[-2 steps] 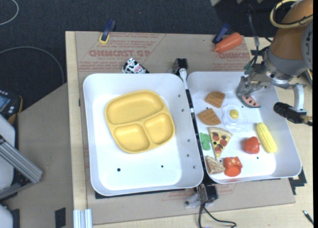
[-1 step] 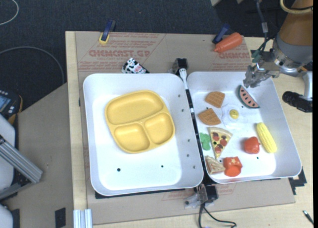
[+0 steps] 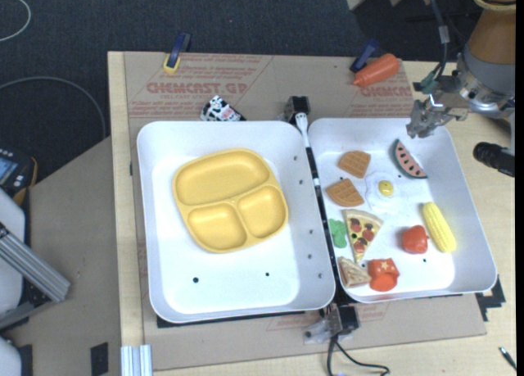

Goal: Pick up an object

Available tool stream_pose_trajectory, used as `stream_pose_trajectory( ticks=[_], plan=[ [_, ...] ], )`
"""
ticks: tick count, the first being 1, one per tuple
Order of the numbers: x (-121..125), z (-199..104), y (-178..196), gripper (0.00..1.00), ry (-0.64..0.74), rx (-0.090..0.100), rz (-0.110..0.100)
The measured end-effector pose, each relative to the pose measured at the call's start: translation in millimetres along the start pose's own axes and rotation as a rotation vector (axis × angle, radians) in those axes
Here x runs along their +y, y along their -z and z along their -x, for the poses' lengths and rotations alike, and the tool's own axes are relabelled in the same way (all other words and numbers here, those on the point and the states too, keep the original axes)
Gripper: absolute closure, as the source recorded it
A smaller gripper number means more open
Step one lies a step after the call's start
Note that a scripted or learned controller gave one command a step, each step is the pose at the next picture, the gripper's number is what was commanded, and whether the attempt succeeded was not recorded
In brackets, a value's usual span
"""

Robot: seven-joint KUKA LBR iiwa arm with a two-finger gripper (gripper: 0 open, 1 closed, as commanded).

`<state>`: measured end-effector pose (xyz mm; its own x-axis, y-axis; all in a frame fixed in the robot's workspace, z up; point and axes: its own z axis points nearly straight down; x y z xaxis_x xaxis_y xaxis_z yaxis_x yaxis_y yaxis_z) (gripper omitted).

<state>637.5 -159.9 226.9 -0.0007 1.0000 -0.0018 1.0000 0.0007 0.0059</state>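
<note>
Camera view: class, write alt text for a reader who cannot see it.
A grey robot arm's gripper hovers at the right white bin's far edge, near a toy watermelon slice among scattered toy foods. The left white bin holds a yellow three-compartment plastic tray.

Brown cardboard sheet (image 3: pixel 270 79) under the two bins carries red print. Upper left of sheet: "CHEMCAST GP" (image 3: pixel 196 88), big letters, w/ a smaller line above it, too blurred to read. Upper right, near the far bin's top edge, same red print again (image 3: pixel 378 92), faint, letters not clear enough to read. No other text, numbers or labels legible.
</note>
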Motion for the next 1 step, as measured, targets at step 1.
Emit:
stream_pose_trajectory(
  ticks=[1],
  plan=[
    [-10.4, -58.4, -0.7, 1.0, 0.005, 0.004, -0.008]
  ],
)
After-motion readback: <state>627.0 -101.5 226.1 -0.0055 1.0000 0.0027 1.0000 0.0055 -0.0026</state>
